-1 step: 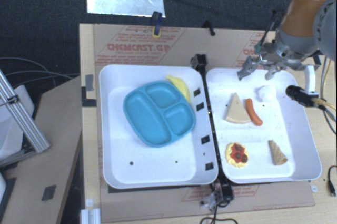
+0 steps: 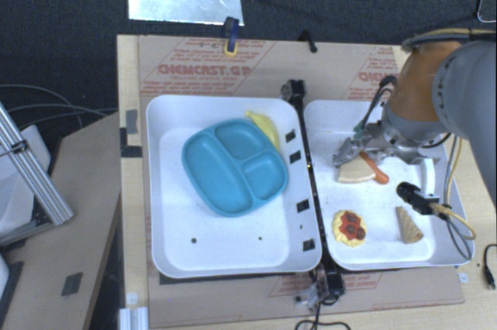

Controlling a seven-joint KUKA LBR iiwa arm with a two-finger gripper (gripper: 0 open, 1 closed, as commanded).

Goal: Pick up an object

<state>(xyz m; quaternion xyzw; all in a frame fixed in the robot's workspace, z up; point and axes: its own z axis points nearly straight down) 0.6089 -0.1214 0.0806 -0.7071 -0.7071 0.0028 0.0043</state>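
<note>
Hand (image 2: 351, 152) hovers low in the right bin (image 2: 446, 255), tips by the beige wedge (image 2: 355, 172) and orange stick (image 2: 375, 168); I can't tell its grip. I'd settle squarely over the wedge, toward 6 o'clock, before closing.

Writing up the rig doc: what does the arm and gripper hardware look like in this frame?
One arm: bulky rounded grey links with a broad orange band above the wrist. The gripper is dull metallic grey, narrow and angular. Thin dark cables run down along the wrist to it, and a yellowish cable loops off the arm's lower side. No readable markings.
</note>
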